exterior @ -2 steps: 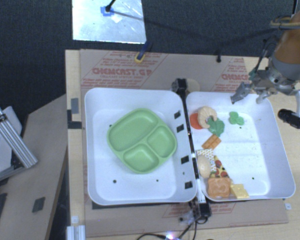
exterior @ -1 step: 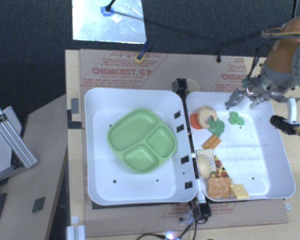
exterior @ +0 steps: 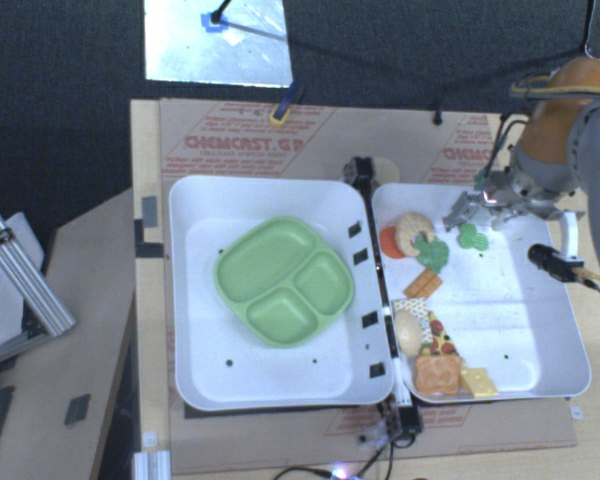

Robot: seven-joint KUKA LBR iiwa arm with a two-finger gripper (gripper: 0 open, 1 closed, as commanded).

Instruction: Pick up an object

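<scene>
Pincer over right bin far side, just above green toy (grip state: cannot tell).

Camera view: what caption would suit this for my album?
Robot gripper poised over a small green toy in the right bin; a green tray fills the left bin.

Two bins sit side by side on the bench. The left bin holds a divided plate at its centre. In the right bin, toy food runs along the nine o'clock wall down to seven o'clock; the gripper hangs at twelve o'clock.
</scene>
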